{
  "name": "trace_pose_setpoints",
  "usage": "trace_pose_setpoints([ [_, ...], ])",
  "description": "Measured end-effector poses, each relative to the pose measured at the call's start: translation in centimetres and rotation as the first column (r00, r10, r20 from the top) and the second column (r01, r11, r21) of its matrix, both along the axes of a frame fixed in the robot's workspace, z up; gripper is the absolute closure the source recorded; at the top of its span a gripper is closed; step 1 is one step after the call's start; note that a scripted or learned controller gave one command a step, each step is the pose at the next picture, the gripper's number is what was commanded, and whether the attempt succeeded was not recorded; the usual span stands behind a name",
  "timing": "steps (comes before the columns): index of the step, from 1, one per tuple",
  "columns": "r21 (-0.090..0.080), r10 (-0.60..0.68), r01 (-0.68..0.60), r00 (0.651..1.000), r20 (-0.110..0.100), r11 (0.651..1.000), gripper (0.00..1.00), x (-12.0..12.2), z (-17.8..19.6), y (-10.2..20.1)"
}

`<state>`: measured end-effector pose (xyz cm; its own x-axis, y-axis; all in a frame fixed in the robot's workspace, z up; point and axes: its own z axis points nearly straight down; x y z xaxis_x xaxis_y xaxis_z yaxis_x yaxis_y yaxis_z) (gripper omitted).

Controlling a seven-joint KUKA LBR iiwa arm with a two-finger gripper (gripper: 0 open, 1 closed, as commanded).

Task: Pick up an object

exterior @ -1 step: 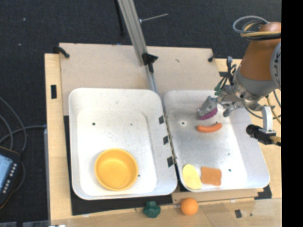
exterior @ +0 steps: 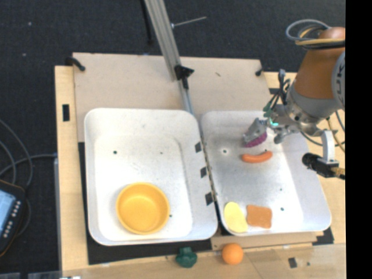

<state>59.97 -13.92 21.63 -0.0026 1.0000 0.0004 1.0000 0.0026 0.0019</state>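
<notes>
Your gripper sits over the upper part of the right bin, hanging from the grey wrist under the orange band, and you can see a small purple-and-grey object at its tip — whether it is clamped between the jaws or merely lying under them, you cannot tell from this angle, nor whether the gripper is released or clenched. Just below that purple piece, apart from it by a narrow gap, lies an orange sausage-shaped object; its long axis runs roughly left to right across the right bin, with the right end tipped slightly upward. Farther down from the gripper, along the right bin's near wall, you have a pale yellow oval piece and an orange block lying just beside each other, the yellow one on the left. Beyond the divider, well away from the gripper, the left bin holds a yellow bowl standing upright in its lower part. Outside the bins, on the bench edge below the right bin's near-left corner, rest an orange ball and — to its left — a small dark green object.
</notes>
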Motion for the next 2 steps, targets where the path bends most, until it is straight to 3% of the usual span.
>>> trace_pose_setpoints([
  [1,-0.002,-0.003,0.003,1.000,-0.006,1.000,0.00,-1.0,-5.0,-0.6],
  [2,-0.007,-0.005,0.005,1.000,0.002,1.000,0.00,-0.1,-10.6,-1.3],
])
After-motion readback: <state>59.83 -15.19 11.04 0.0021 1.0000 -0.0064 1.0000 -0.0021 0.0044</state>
